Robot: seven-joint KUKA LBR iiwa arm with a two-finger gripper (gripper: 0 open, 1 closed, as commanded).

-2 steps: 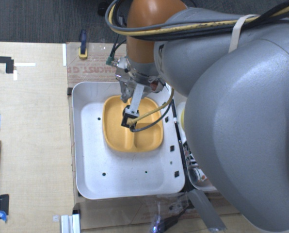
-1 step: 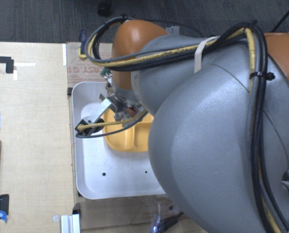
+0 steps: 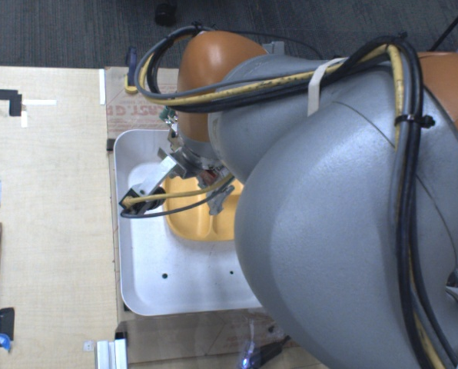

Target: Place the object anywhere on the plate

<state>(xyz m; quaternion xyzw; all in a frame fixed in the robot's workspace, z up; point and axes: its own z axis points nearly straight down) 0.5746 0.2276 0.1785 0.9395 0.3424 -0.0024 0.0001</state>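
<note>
1. We see the grey arm (image 3: pixel 344 206) reaching in from the right of the white bin (image 3: pixel 148 283). Its bulk covers the bin's whole right side.
2. The arm bends down towards the bin's far half. The orange band (image 3: pixel 214 60) sits above the bin's far rim, and the wrist points down and to the left into the bin.
3. A bundle of black and yellow cables (image 3: pixel 290 79) runs along the top of the arm and loops round the orange band, beyond the bin's far rim.
4. The gripper (image 3: pixel 206 183) hangs low inside the bin, near its middle, right over the far edge of the yellow plate (image 3: pixel 190 225).
5. We cannot tell whether the gripper is open, closed or gripping anything, as the wrist hardware hides it.
6. The plate lies flat on the bin's floor, about midway between the near and far rims. Its right part is hidden under the arm.
7. We cannot make out the object to be placed; the wrist hides the spot over the plate.
8. The pale wooden bench (image 3: pixel 44 206) lies to the left of the bin, and a strip of brown cardboard (image 3: pixel 121 106) lies just beyond the bin's far rim.
</note>
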